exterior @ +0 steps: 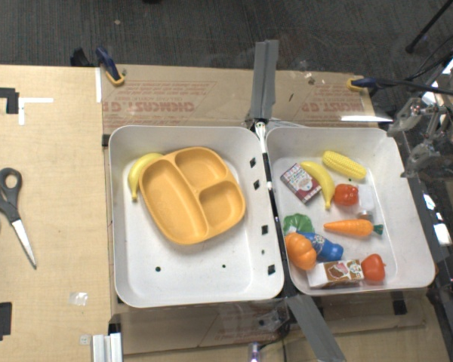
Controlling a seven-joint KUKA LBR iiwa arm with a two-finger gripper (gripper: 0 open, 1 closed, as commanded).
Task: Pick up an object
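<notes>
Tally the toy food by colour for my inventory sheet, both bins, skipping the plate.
Yellow: 3 (banana, banana, corn cob)
Orange: 2 (carrot, pumpkin)
Red: 2 (tomato, pepper)
Green: 1 (leafy vegetable)
Total: 8

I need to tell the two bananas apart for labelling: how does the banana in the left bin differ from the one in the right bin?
The left bin banana is partly hidden, tucked against the orange divided plate; the right bin banana lies in full view. The left bin banana touches only the plate, while the right bin banana lies among other toys, between a small red carton and a tomato. Both are yellow and curved.
</notes>
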